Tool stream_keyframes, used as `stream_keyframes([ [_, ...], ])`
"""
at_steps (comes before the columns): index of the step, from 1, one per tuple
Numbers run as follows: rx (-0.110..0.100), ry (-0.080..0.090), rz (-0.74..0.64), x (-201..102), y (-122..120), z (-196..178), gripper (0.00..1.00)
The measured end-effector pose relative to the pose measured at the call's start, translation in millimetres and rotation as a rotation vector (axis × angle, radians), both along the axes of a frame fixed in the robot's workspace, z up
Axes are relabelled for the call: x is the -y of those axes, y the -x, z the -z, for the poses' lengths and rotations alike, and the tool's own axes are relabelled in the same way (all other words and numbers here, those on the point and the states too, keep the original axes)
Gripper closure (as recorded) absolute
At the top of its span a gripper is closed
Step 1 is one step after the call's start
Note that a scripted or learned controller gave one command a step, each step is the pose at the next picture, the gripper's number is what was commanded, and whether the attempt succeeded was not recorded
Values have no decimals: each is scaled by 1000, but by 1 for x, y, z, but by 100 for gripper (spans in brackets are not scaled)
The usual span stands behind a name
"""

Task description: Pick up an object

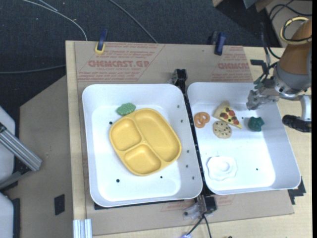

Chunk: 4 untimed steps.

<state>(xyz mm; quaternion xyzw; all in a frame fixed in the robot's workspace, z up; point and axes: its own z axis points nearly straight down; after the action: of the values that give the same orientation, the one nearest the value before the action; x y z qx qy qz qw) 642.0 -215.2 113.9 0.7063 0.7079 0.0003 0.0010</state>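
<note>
Tabletop (79, 63) is a brown board with red print, carrying two shallow white bins side by side. Left bin (96, 133) holds a yellow divided plate (144, 141) with three compartments, sitting tilted near the bin's middle. Right bin (277, 162) holds the small toy foods.

Arm (296, 58) comes in from the right edge, grey with orange section, reaching over the far right corner of the right bin. Pincer (256, 101) hangs above the bin's far part, just beside the pizza slice and just above the dark green piece in the view; cannot tell whether it is open or closed, nothing seen between it.

Smaller things: white fried egg (221, 167) in the near part of the right bin, well apart from the rest. Pizza slice (228, 115) lies between the pretzel and the dark green piece. Cookie (222, 129) is just below the pizza slice, nearly touching. Pretzel (201, 119) lies near the bin's left wall. Dark green piece (255, 124) lies right of the pizza. Light green leafy piece (126, 109) sits in the left bin, touching the plate's far edge.

Two clamps at the board's far edge: yellow-blue clamp (101, 42), blue clamp (218, 42).
</note>
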Motion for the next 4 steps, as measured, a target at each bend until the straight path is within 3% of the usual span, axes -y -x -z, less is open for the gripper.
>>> stream_keyframes([
  [2,3,2,1,-4,-3,-115,100],
  [4,-4,-2,0,-109,8,-116,100],
])
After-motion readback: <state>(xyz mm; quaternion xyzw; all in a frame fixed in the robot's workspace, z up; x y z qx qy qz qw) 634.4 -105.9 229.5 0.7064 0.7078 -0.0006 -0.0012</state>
